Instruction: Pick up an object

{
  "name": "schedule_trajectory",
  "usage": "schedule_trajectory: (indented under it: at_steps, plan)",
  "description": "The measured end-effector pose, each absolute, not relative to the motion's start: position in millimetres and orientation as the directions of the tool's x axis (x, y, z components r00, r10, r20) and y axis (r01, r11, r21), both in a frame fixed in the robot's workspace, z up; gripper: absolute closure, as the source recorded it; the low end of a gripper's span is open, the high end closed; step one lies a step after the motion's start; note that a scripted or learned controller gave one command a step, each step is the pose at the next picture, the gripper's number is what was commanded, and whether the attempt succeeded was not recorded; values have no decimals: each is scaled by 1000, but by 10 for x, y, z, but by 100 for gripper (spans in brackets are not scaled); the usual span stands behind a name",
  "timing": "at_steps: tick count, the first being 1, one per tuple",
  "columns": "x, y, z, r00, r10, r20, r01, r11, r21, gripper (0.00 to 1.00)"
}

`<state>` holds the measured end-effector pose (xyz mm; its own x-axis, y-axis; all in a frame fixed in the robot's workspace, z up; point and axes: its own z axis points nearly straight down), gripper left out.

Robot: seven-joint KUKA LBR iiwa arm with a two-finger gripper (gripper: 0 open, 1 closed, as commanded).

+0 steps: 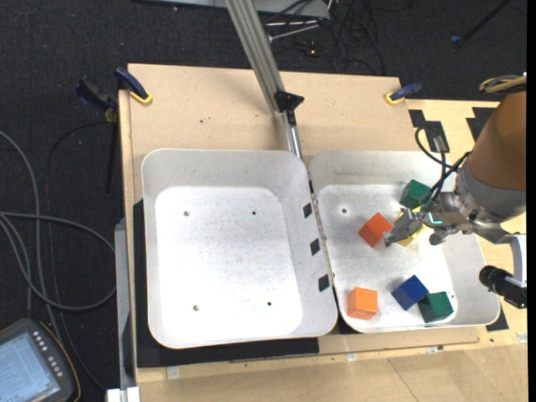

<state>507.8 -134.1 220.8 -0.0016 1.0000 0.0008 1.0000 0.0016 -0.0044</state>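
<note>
Arm: the grey arm (502, 162) with its orange band reached in from the right and hung over the right bin.
Pincer: the pincer (402, 231) pointed left and sat low in the right bin, its tips at a small yellow block; whether the fingers were spread or closed on anything could not be told from this view.
Yellow block: the yellow block (408, 236) lay right at the pincer's tips, partly hidden by them, near the middle of the right bin.
Orange block, upper: an orange block (375, 229) sat just left of the pincer tips, close to the yellow block.
Green block, upper: a green block (414, 194) lay above the pincer, toward the far side of the bin.
Orange block, lower: a second orange block (362, 302) rested near the bin's front left corner.
Blue block: a blue block (409, 291) lay near the front rim, touching or just beside a second green block (436, 306) on its right.
Right bin: the white right bin (352, 182) held all the blocks.
Left bin: the white left bin (159, 224) stood beside it, edges touching.
Surface: the tan surface (209, 107) carried both bins.
</note>
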Motion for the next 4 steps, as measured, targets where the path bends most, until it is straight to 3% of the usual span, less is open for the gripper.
schedule_trajectory:
  at_steps: [1,3,4]
  plan:
    - [5087,-1343,2227,0,1000,0,1000,0,0,0]
    - [5055,-1285,1129,0,1000,2,1000,0,-5,0]
    - [5056,-1281,946,1,1000,0,1000,-1,-1,0]
